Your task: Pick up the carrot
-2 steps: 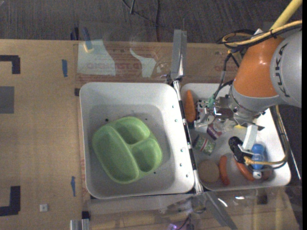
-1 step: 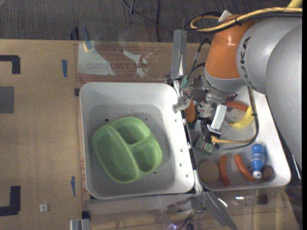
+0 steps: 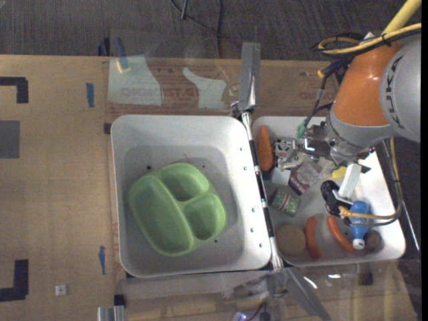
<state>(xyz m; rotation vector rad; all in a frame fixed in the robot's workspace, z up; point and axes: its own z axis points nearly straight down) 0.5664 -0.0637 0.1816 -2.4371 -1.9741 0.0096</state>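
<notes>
The carrot (image 3: 265, 147), orange and elongated, lies along the left wall of the right bin (image 3: 391, 199), near its far corner. My gripper (image 3: 290, 151) hangs just to the carrot's right, low over the bin and beside the carrot rather than around it. The grey arm with its orange band (image 3: 364, 92) reaches in from the right above the bin's far half.
The left bin (image 3: 134, 139) holds a green divided plate (image 3: 177, 207). In the right bin lie a pale packet (image 3: 306, 176), a small can (image 3: 287, 201), a brown round item (image 3: 291, 239), two orange-red pieces (image 3: 312, 237), a blue bottle (image 3: 358, 217) and a yellow item (image 3: 340, 173).
</notes>
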